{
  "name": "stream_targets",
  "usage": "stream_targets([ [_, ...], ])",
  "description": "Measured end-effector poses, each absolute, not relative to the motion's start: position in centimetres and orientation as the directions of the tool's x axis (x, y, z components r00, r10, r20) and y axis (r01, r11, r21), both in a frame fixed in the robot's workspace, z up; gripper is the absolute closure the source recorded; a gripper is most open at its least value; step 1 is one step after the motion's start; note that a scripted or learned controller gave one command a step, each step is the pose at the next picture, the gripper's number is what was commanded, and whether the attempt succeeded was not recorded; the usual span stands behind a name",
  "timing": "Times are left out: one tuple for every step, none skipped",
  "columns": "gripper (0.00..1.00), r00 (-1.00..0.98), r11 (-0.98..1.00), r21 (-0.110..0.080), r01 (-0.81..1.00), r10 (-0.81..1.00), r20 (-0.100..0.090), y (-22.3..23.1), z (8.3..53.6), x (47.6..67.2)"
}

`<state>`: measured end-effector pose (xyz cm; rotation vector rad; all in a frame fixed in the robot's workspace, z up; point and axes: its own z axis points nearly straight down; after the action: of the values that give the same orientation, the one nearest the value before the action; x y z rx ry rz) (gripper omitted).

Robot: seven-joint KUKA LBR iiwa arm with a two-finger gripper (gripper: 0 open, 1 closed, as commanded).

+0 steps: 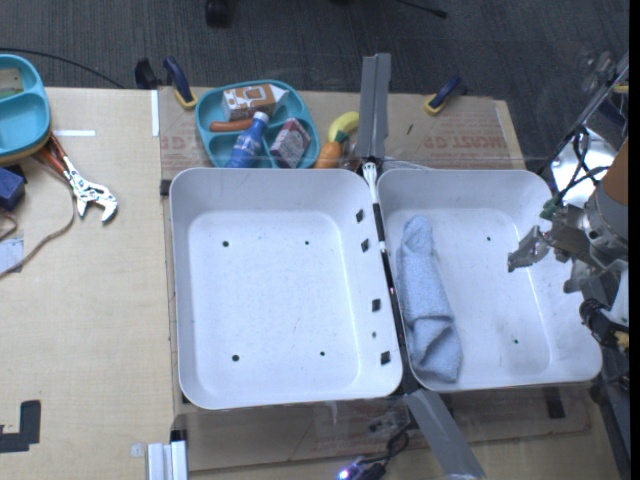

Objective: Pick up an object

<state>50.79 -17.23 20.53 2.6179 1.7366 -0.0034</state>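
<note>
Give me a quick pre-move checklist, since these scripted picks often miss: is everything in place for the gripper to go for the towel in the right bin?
1. Target present: a rolled blue towel lies in the right bin. Ok.
2. Target clear of clutter: nothing else lies on or against the towel apart from the bin's left wall. Ok.
3. Room at the wall: the towel lies along the left wall, so one side is tight. Not ok.
4. Gripper position: the gripper is over the bin's right side, well apart from the towel. Not ok yet.
5. Gripper free of load: nothing visible between its fingers. Ok.
6. Finger opening: too small to judge. Cannot tell.
</note>
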Motion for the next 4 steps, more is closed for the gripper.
stream_targets([
  [0.00, 0.403, -0.403, -0.005, 0.915, 0.915, -0.001, -9.9, 10.1, 47.6],
  [0.00, 0.363, -0.363, -0.001, 0.932, 0.932, -0.001, -16.2, 13.4, 50.3],
  [0.00, 0.342, -0.342, -0.001, 0.940, 0.940, -0.002, -20.7, 15.1, 54.7],
  [0.00, 0.395, -0.395, -0.004, 0.919, 0.919, -0.001, -14.7, 9.1, 54.3],
])
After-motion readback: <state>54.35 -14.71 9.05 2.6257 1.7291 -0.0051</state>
